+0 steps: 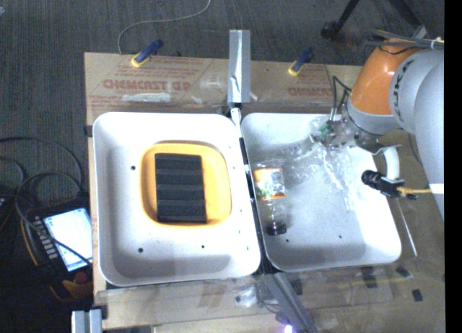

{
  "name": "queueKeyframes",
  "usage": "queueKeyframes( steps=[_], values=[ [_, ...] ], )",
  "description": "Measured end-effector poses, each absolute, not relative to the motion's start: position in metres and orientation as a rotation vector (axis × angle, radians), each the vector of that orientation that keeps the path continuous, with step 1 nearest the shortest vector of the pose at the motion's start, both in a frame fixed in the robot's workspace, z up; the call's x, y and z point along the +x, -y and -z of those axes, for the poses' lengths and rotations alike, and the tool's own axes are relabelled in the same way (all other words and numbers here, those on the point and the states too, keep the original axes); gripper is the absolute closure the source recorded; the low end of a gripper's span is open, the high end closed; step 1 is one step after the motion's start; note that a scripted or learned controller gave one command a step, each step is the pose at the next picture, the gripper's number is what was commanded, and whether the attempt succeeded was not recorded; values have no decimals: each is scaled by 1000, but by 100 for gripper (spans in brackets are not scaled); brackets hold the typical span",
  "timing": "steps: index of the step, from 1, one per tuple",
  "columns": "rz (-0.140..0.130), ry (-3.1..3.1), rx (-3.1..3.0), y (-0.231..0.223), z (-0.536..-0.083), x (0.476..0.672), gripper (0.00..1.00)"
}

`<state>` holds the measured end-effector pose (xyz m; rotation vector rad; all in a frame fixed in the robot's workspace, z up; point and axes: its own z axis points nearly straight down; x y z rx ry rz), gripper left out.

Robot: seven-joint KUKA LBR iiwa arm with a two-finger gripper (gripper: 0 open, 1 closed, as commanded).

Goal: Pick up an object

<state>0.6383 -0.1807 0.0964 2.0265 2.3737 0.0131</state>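
Observation:
In the right bin (pixel 375 248), a small clear bottle (pixel 271 198) with an orange and green label and a dark cap lies along the left wall. A crumpled sheet of clear plastic (pixel 328 165) spreads over the bin's far middle. My gripper (pixel 326 133) hangs at the far edge of that plastic, under the orange band of the arm; its tips are lost against the shiny wrap. In the left bin (pixel 115 201) rests a yellow dish (pixel 220 187) with a black ridged block (pixel 180 187) lying in it.
A metal bar (pixel 239 68) stands upright behind the seam between the bins. Two blue and yellow clamps (pixel 146 52) (pixel 301 60) hold the wooden board at the back. The arm's body covers the right bin's far right corner.

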Motion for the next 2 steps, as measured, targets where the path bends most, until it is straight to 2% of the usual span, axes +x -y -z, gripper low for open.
queueKeyframes(
  steps=[1, 2],
  values=[
    [0, -2412, 2009, 162, -225, 661, 0],
    [1, -2556, 1821, 120, -392, 660, 0]
  ],
)
